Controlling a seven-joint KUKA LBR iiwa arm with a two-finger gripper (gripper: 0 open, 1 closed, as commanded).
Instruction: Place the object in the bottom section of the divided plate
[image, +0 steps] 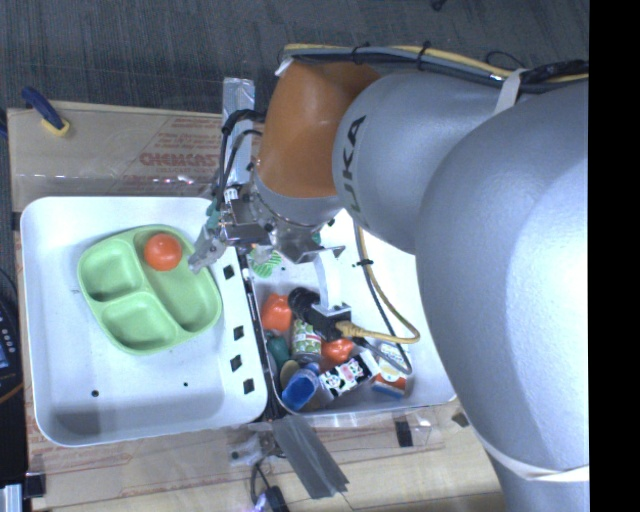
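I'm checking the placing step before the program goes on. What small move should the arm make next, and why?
Probably shift the gripper left over the orange ball for a pick. The ball lies in the top section of the green plate, not the bottom one, and the gripper sits beside it at the plate's right edge. I can't tell whether it holds anything.

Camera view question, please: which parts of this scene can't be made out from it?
- The pincer: small and blurred against the arm; whether it grips anything is unclear.
- The right bin: the arm covers most of it.
- The pile of objects: overlapping and small, so most cannot be identified.
- The orange object on the green divided plate: too small to identify.
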